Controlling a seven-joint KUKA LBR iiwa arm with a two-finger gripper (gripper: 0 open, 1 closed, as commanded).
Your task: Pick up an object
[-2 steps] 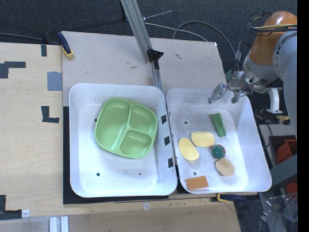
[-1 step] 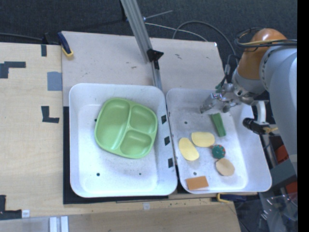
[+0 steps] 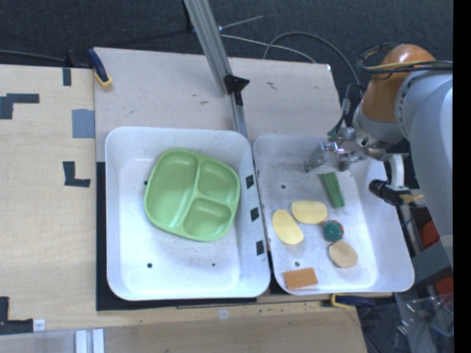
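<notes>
Two bins: side by side on the desk; the left bin carries a green divided plate, the right bin carries the small pieces.
Pieces: a green stick, two yellow ovals, a teal ball, a tan round, an orange block.
Gripper: low over the far part of the right bin, reaching in from the right; nothing shows between its fingers, and how far apart they stand I cannot tell.
Nearest piece: the green stick, just beside the gripper on the near side, almost under it.
Long axis: the stick runs roughly far-to-near, tilted slightly, so the fingers should probably close across its narrow width.
Other pieces: farther toward the near edge, well grouped.
Judged step: lining up to descend; nothing lifted yet.
</notes>
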